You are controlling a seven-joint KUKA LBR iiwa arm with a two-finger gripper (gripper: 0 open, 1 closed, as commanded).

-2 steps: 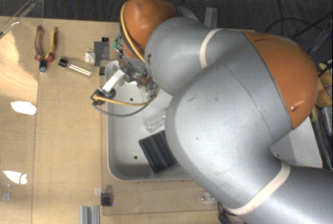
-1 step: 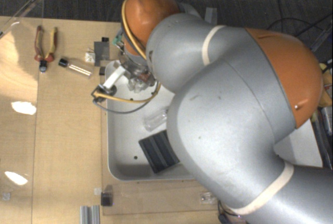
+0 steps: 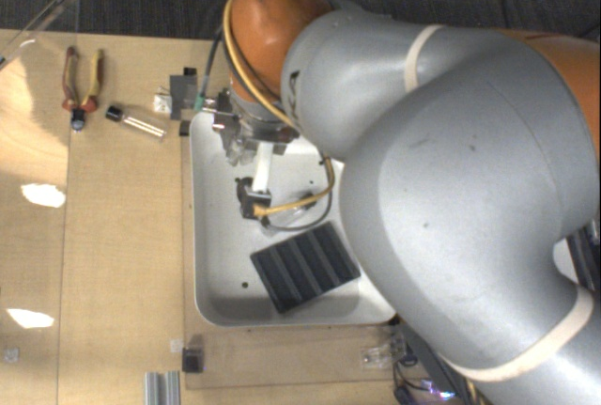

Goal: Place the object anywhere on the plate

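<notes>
In the camera view we see the arm [image 3: 451,168] reaching in from the right and covering most of the right side. Its gripper [image 3: 248,146] hangs over the far left part of a white bin [image 3: 211,286]. We cannot tell whether the gripper is spread or pressed together, since the wrist above hides it, and we see nothing held in it.

The block [image 3: 305,268], black and ribbed along its top, lies flat on the bin floor in the near part, turned at a slant to the bin walls. It sits nearer to us than the gripper and a little to the right, well apart from it, with bare white floor between them. Its right corner reaches the edge of the arm as we see it.

On the bench [image 3: 113,243], left of the bin, we see pliers [image 3: 83,82] with red handles at the far side and a small vial [image 3: 137,120] just right of them.
</notes>
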